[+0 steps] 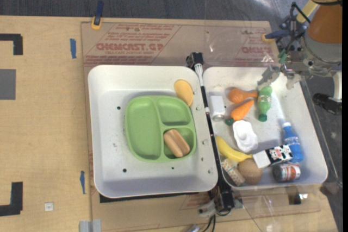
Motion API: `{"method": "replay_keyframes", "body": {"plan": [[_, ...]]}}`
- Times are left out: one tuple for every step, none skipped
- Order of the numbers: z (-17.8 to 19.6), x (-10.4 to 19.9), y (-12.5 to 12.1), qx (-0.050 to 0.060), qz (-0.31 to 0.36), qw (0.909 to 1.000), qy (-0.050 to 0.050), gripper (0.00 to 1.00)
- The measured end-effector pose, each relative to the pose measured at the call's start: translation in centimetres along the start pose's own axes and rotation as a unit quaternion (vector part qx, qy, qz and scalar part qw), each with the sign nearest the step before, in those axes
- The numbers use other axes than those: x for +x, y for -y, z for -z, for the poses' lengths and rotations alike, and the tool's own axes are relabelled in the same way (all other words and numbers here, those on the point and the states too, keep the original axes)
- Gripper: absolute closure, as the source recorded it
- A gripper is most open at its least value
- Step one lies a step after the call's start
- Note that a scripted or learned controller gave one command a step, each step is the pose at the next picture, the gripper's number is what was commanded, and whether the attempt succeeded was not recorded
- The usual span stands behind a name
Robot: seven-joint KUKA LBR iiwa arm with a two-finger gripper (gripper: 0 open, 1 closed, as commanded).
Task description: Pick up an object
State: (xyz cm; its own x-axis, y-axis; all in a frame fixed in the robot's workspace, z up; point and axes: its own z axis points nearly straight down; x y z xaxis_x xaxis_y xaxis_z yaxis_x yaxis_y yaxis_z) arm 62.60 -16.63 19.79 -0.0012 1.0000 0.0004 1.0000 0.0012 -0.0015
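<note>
Green bottle [263, 103] just below claw [278, 74], upright; light, stiff, slick plastic, likely tips easily; best grip mid-body. Claw state: cannot tell. Carrot [242, 110] left of bottle.

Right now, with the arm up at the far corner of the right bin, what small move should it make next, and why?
Probably a short descent toward the green bottle. The gripper hangs above the right bin near its far edge, and the bottle lies just below and beside it, nearer than the carrot or the blue bottle. Nothing shows between its fingers yet, so lowering over the closest object seems the sensible step.
</note>
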Motion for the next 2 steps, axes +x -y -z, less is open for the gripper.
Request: {"method": "replay_keyframes", "body": {"plan": [[-8.5,2.5,-2.3,0.002,0.143,0.9897,-0.001,0.00],[-10.9,5.6,0.8,-0.004,0.045,0.9990,0.002,0.00]]}}
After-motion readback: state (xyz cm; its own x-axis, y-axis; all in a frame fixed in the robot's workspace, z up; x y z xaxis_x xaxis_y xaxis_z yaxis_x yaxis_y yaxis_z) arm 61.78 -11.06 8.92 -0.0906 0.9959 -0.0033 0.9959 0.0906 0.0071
